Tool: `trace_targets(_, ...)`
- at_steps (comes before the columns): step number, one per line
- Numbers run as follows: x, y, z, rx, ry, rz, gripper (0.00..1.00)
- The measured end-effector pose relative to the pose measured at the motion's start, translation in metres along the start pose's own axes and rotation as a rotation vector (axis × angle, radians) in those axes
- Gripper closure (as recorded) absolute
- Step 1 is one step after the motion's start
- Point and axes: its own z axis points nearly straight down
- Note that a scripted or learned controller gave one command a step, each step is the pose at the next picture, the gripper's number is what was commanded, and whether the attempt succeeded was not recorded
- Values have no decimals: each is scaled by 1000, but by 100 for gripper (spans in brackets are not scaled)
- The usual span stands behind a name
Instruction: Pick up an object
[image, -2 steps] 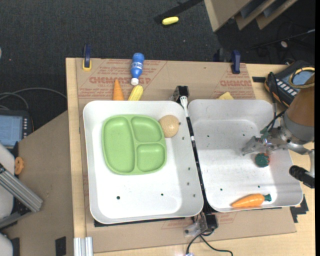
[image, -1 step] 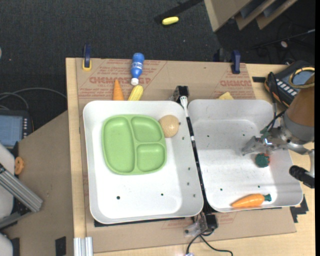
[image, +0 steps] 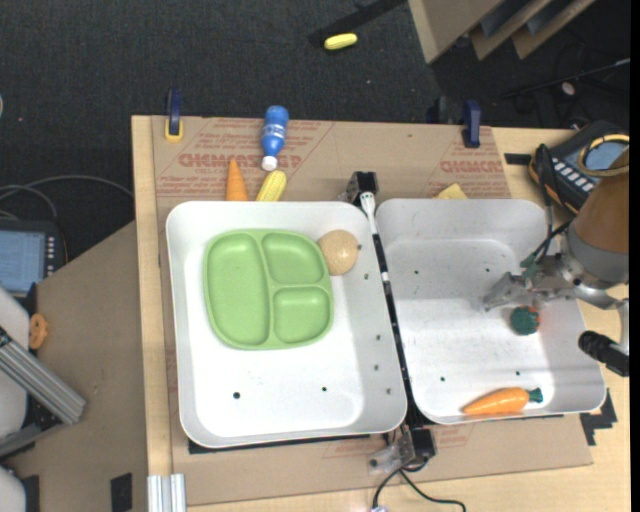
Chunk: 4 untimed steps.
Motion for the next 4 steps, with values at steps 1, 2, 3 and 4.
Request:
trace_targets(1,0,-35,4,-1,0,0,0)
trace_targets(2,-3,-35,-6,-3,-8,3,100)
trace_targets(3,59,16,5,-6,-9,-4,100)
trace_targets(4,173,-37,-100,-5,-5,-7,100)
